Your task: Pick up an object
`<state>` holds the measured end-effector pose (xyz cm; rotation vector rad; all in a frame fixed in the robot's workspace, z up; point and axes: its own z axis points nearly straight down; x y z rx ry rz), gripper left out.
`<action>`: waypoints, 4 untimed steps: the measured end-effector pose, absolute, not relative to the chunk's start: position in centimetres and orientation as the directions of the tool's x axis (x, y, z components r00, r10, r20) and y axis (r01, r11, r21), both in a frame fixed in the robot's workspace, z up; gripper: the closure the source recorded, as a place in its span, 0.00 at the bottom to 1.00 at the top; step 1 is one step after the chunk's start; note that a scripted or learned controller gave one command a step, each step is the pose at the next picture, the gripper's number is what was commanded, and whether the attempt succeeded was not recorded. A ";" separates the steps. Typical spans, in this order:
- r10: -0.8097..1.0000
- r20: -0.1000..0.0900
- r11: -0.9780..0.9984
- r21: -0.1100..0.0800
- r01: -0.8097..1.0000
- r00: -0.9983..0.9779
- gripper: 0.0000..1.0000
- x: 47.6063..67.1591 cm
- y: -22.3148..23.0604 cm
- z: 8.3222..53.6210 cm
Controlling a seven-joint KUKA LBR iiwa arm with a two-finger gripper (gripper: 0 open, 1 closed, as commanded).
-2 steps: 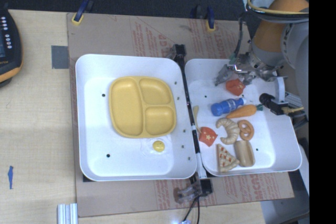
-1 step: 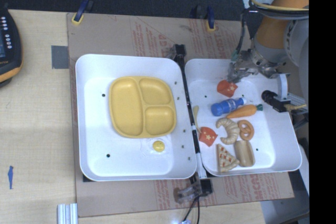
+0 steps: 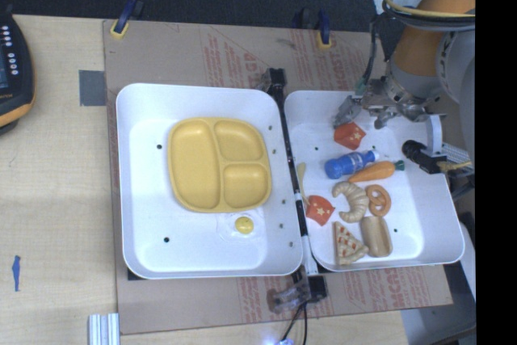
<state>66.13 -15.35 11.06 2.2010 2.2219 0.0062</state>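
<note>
Here, a grey arm with an orange band reaches in over the far corner of the right bin (image 3: 452,254), its gripper (image 3: 355,111) hanging just above a small red block (image 3: 350,135) near the bin's far wall. Whether the fingers are spread or closed cannot be told from this slanted view, and nothing is seen held between them.

The step in hand looks like the approach: the gripper appears lined up over the red block but has not taken it. The next move would call for a straight drop onto the block and a firm close, with care not to nudge the blue bottle (image 3: 350,164) lying just beside it.

The red block is small, squat and angular, bright red with a lighter patch on top, and sits slightly tilted on the white floor of the bin. It stands a little apart from the cluster nearer the camera, where an orange carrot (image 3: 376,170) touches the bottle, and a croissant (image 3: 352,201), a pretzel (image 3: 377,199), a pizza slice (image 3: 346,243), a tan loaf (image 3: 376,236) and a second red piece (image 3: 320,209) lie close together.

In the left bin (image 3: 141,254) rest a yellow divided tray (image 3: 218,164) and, just beside it, a fried egg (image 3: 243,225).
</note>
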 end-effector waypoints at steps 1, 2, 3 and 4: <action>1.000 0.002 0.009 -0.009 1.000 -0.009 0.00 62.8 -10.3 9.0; 1.000 -0.003 0.001 0.001 1.000 -0.001 0.00 65.8 -15.5 9.3; 1.000 0.003 0.003 -0.011 1.000 -0.003 0.00 57.9 -11.4 9.1; 1.000 -0.002 0.005 0.002 1.000 -0.005 0.00 63.5 -14.1 9.3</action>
